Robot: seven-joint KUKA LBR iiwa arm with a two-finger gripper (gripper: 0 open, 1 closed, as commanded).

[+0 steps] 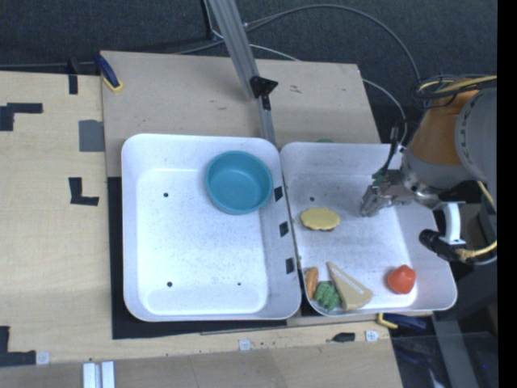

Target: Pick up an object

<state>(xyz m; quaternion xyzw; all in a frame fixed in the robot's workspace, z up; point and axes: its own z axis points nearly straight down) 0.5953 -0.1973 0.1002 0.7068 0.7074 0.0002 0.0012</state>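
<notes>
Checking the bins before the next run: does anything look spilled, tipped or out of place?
Nothing stands out. The blue bowl sits upright in the left bin; the toy foods lie loose in the right bin, none spilled outside.

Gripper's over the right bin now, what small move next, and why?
Probably a short move toward the left bin and down onto the flat yellow cookie-shaped piece. The gripper sits in the shallow white right bin, just right of that piece and apart from it, with bare floor between. The red tomato-like ball lies farther off.
</notes>
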